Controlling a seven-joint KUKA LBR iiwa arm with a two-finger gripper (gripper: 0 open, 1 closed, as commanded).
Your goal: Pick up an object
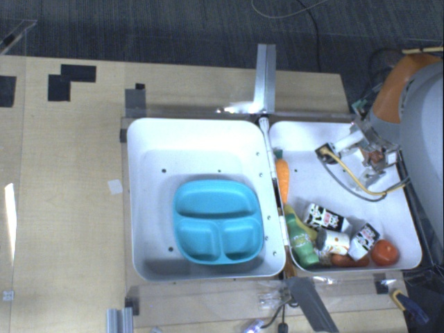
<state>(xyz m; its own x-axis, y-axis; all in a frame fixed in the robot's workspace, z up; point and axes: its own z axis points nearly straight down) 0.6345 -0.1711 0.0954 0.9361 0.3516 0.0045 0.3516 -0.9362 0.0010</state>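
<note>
My gripper hangs over the upper right part of the right bin, with a yellow cable looping below it. Nothing shows in its grasp. Objects lie along the bin's left and front sides. An orange carrot rests against the left wall. Below it lies a green bottle. A black-and-white carton, a small white cup, another small black-and-white pack and a red tomato crowd the front. All of them lie below and left of the gripper, apart from it.
The left bin holds a blue divided plate. A metal post stands behind the seam between the bins. The grey arm with its orange band fills the right edge.
</note>
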